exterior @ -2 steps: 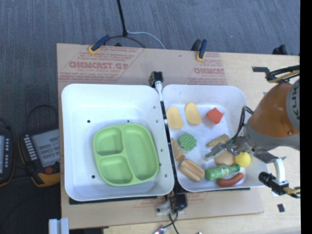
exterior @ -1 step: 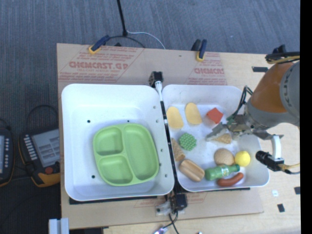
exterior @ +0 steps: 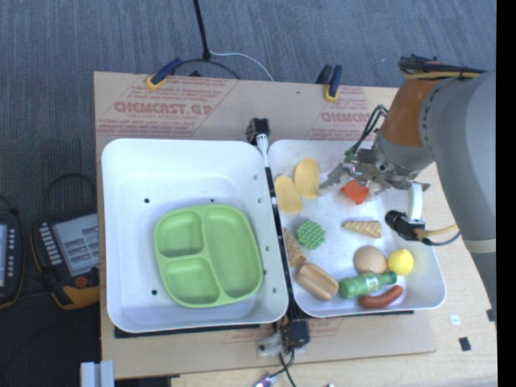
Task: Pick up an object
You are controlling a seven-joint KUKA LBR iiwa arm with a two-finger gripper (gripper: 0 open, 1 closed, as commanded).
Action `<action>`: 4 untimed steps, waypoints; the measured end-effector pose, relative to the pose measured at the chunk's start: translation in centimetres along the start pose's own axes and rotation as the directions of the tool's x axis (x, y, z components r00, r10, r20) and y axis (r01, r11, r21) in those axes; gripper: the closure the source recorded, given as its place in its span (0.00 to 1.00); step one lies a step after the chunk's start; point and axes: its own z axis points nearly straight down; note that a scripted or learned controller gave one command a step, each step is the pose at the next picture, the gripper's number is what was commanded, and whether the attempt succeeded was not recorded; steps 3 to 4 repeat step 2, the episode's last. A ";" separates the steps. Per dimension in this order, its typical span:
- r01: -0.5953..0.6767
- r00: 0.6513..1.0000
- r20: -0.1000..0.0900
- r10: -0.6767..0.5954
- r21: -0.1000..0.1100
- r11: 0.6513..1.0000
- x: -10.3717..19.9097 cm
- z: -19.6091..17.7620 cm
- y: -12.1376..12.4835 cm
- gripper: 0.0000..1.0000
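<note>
The grey arm (exterior: pixel 463 151) comes in from the 3 o'clock side of the bench, its broad body covering the right bin's (exterior: pixel 431 297) 2 o'clock corner. The orange band (exterior: pixel 407 111) sits above the wrist, and the wrist tips down and toward 9 o'clock, putting the gripper (exterior: pixel 355 185) low over the upper part of the right bin. Its metal fingers (exterior: pixel 332 179) splay out to either side of a small orange-red block (exterior: pixel 355 191). The block lies right under the gripper, at about 1 o'clock in the bin; whether the claw is apart or clamped on it cannot be told from this angle.

At 9 o'clock from the block lie two pale yellow chip-like pieces (exterior: pixel 297 184), close to the bin's inner wall. Toward 6 o'clock from them sits a green knobbly ball (exterior: pixel 310 234), and toward 3 o'clock from that a toy waffle cone (exterior: pixel 363 228). Along the bin's 6 o'clock edge are a hot dog bun (exterior: pixel 317 281), a round tan bread roll (exterior: pixel 370 260), a lemon (exterior: pixel 401 262), a green bottle-like toy (exterior: pixel 367 285) and a red sausage (exterior: pixel 380 298).

The left bin (exterior: pixel 129 184) holds a green three-part tray (exterior: pixel 210 254), lying flat at its centre, well apart from the gripper. Both bins rest on a brown board (exterior: pixel 161 107) clamped at its 12 o'clock edge.
</note>
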 end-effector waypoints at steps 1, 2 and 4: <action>0.001 1.000 0.005 -0.001 -0.004 1.000 -0.1 -1.2 0.1 1.00; -0.243 0.970 0.001 0.243 0.013 0.970 2.2 -8.6 3.2 1.00; -0.243 0.970 0.001 0.243 0.013 0.970 2.2 -8.6 3.2 1.00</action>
